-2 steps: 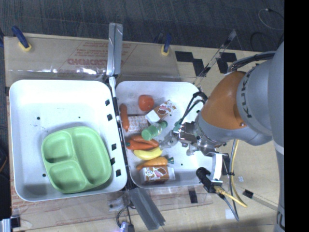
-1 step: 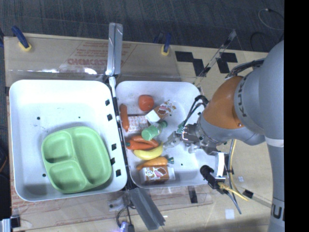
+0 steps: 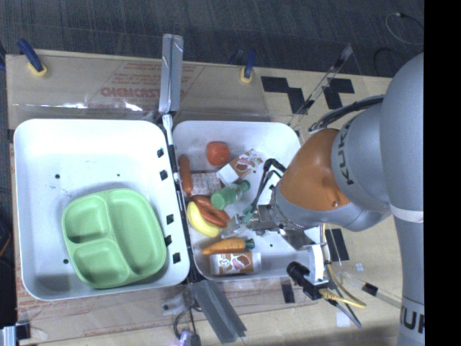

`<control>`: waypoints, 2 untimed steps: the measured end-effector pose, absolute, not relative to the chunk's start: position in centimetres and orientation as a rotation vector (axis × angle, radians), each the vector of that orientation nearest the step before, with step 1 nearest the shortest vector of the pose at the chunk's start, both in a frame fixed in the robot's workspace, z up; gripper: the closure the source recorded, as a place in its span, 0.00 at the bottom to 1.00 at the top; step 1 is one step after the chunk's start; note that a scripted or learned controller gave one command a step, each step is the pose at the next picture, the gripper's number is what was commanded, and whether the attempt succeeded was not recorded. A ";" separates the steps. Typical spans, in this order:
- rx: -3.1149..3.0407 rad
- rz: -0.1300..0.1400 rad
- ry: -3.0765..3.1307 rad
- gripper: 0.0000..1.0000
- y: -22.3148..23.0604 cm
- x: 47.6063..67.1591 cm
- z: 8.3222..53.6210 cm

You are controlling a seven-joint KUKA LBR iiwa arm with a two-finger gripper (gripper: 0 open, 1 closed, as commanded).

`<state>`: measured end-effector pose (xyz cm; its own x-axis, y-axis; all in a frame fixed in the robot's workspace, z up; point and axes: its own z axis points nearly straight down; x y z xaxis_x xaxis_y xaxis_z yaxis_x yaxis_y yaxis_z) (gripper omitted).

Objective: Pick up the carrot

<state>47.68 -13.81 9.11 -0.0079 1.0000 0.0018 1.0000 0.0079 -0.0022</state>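
Evenly lit from overhead, slightly soft focus throughout. Mild glare on white bins; faint shadows toward six o'clock. Dim beyond worktop.

A: What's on the bench?
B: Two white bins, touching side by side. Left bin fills the left half of frame, right bin sits centre-right.
A: Surface?
B: Brown, cardboard-like, red print at upper left. Blue clamps on the top edge, black markers upper right.
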 end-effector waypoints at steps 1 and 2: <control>-2.205 0.000 -2.236 1.00 -13.8 47.8 10.1; -2.206 0.000 -2.235 1.00 -6.5 47.7 23.9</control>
